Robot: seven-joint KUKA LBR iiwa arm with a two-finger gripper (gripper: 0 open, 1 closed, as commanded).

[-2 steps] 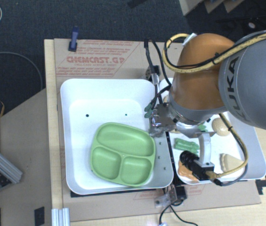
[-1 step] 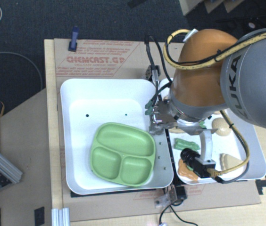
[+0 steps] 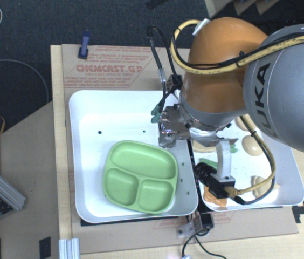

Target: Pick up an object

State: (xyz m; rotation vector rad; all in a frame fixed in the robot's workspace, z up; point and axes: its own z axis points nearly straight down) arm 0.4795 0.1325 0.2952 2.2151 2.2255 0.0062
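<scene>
Just the one camera here, fixed up above the bench [image 3: 60, 144] and tilted down at it, so you get an overhead look on a slant. It sits pretty close. The left bin [image 3: 87, 117] fills the middle out toward 8 o'clock, and the right bin [image 3: 295, 185] runs off toward 4 o'clock. Dark floor [image 3: 44, 15] peeks in from 10 to 12 o'clock. The arm [image 3: 287, 85] comes in from 2 o'clock, huge and near the lens, with its tool [image 3: 167, 131] roughly mid-frame.

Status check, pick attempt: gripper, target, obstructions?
Gripper over the bins' shared wall, grip unconfirmed. Green tray lies flat in left bin, just beside it. Arm covers most of right bin.
</scene>
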